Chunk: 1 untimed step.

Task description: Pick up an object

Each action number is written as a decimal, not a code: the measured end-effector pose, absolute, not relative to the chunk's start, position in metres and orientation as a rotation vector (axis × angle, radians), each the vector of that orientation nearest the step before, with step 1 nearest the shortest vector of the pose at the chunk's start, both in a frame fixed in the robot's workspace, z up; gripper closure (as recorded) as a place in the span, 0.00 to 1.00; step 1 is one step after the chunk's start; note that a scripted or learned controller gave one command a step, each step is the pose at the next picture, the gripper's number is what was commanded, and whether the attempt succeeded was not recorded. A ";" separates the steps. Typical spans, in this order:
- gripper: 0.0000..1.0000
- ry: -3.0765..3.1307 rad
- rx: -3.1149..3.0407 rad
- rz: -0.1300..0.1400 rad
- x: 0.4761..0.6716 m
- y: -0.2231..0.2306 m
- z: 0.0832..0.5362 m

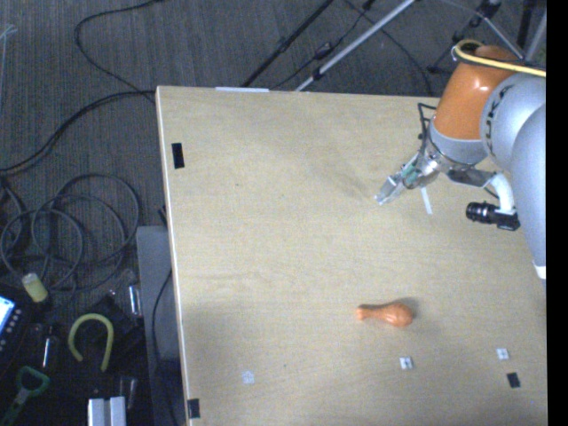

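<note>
A small orange object, shaped like a gourd with a narrow neck pointing left, lies on the tan bench top toward the lower right. My gripper hangs over the bench's right part, well above the orange object in the picture and apart from it. Its two fingers are spread, one pointing left and down, the other down. It is open with nothing between them. The grey arm with its orange band comes in from the right.
A black tape mark sits near the bench's left edge. Small white tags and a black one lie at the lower right. Cables and tools cover the floor to the left, and stand legs cross behind.
</note>
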<state>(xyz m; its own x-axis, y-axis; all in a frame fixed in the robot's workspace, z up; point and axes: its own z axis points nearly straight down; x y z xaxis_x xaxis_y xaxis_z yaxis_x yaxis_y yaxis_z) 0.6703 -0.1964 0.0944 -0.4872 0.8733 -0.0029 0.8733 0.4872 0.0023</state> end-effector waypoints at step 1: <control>1.00 2.629 1.717 0.001 0.669 -0.176 0.163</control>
